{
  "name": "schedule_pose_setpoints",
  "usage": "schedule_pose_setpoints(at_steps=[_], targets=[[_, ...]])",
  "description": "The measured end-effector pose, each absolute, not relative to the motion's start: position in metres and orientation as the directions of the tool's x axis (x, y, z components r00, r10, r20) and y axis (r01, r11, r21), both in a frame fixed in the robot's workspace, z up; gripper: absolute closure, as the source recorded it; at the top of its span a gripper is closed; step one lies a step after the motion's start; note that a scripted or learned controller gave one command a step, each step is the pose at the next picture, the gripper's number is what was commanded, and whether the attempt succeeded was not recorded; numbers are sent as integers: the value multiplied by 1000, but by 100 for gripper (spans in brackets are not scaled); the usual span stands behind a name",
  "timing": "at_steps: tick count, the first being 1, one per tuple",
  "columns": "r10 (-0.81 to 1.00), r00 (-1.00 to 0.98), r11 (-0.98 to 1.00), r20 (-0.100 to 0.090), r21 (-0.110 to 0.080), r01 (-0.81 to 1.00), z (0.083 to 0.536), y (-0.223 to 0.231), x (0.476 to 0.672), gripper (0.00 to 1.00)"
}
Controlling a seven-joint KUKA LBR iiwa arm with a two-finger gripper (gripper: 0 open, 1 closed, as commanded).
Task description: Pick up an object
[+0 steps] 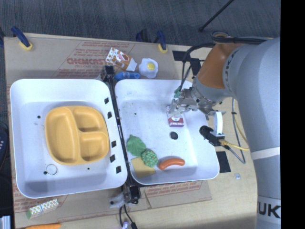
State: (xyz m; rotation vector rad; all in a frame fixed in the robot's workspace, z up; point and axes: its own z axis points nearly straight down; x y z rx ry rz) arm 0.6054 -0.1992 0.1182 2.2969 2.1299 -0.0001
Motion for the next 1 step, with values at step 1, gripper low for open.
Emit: schedule_pose_setpoints(at_steps=[1], targets=[[917,399,-399,0,-6,917,188,-159,551,100]])
